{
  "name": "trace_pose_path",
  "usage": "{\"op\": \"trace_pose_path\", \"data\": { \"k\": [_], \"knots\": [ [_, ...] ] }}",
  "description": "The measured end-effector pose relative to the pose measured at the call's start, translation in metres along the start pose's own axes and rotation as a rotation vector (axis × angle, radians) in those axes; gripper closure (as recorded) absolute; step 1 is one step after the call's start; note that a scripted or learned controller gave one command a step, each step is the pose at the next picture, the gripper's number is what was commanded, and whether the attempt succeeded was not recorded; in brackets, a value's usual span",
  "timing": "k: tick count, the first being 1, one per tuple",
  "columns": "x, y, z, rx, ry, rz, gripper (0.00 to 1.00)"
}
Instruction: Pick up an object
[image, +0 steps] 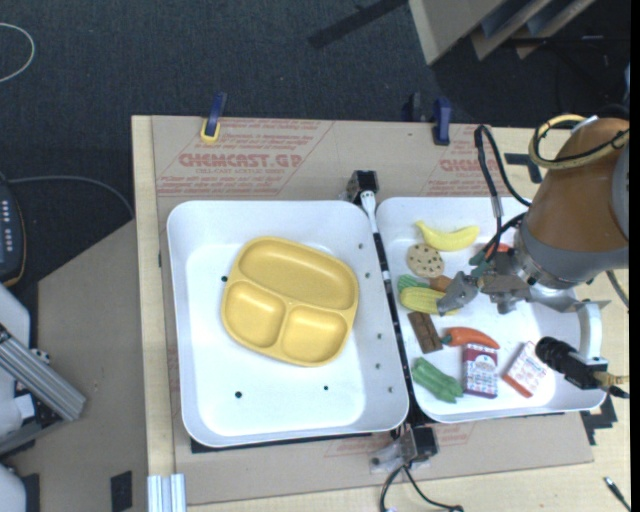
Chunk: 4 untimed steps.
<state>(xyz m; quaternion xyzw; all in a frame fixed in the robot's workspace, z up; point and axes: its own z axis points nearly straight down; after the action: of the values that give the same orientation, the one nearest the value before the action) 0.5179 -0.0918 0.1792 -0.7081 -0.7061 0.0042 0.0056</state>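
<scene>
Gripper (457, 293): low over the right bin, at the right end of the corn; whether it is open or closed cannot be told, and nothing can be seen held in it
Corn (418, 297): yellow and green, lying near the bin's left wall; its right end is hidden under the gripper
Arm (575, 215): cut off by the right edge, and it covers the far right part of the bin
Hard to make out: print on the red box (481, 371) and on the white packet (525, 371) just beside it is too small to read
Other items: banana (447, 237) at the far side, cookie (424, 262) just below it, brown bar (424, 331) below the corn, carrot (470, 337) beside the bar, green pod (436, 379) at the near side
Right bin (398, 232): white, shallow, touching the left one along a black seam
Left bin (200, 330): white, with a yellow three-part plate (290, 300) in the middle
Surface: brown board (290, 160) with red CHEMCAST print, held by clamps (212, 118) at its far edge
Room: dark carpet (150, 50); pale furniture (480, 25) cut off at the top; metal rail (40, 380) cut off at lower left
</scene>
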Motion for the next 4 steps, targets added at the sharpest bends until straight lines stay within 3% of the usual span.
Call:
{"op": "trace_pose_path", "data": {
  "k": [1, 3, 4],
  "knots": [
    [0.000, 0.003, -0.007, -0.014, -0.002, -0.003, 0.00],
    [-0.001, 0.004, 0.090, -0.008, 0.000, -0.002, 0.00],
    [-0.001, 0.005, 0.076, -0.015, -0.002, 0.000, 1.00]
  ]
}}
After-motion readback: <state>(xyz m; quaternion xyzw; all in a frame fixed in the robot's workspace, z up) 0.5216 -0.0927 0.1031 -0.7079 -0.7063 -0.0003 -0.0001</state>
